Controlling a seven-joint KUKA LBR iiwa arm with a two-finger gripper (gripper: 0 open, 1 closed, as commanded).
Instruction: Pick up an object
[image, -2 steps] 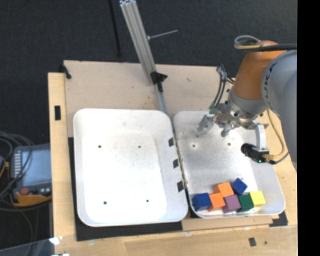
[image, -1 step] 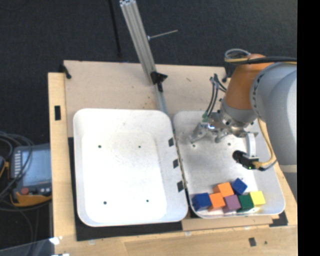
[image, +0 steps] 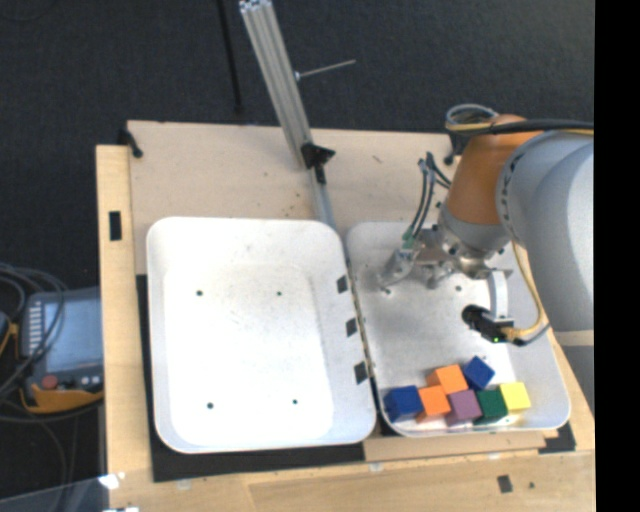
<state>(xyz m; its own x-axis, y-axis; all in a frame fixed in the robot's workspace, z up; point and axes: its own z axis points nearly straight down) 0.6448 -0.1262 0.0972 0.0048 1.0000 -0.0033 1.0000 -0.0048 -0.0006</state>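
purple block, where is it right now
In the camera view the purple block lies in the right bin, near its front edge, in the cluster of blocks between an orange block and the green block.

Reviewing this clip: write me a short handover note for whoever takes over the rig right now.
Gripper: over the upper part of the right bin, nothing seen between its fingers; open or shut is unclear.
Objects: coloured blocks cluster at the right bin's lower edge: blue block, orange block, purple block, green block, yellow block.
Done: no pick yet.
Left: descend on a block, grasp, lift.
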